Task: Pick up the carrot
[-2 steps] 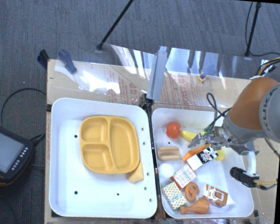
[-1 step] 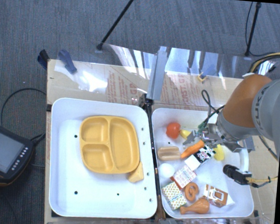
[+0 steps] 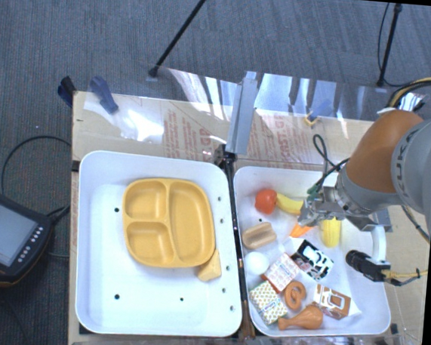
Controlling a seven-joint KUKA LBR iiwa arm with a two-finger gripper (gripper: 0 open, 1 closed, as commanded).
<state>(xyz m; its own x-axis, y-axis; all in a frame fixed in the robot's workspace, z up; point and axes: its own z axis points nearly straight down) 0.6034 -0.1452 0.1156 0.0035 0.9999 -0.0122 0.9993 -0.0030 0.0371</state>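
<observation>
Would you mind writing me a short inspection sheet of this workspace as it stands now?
Surface: two shallow white bins side by side, left bin and right bin.
Job's things: carrot lies in the right bin, its upper end under the gripper.
Clutter: left bin holds a yellow divided plate; right bin holds a tomato, banana, corn, egg, drumstick and small packets.
Grippers: the gripper hangs directly above the carrot; finger state cannot be made out.
Cables: black cable loops near the wrist.
Surroundings: teach pendant on the floor at left; tripod legs behind.
</observation>
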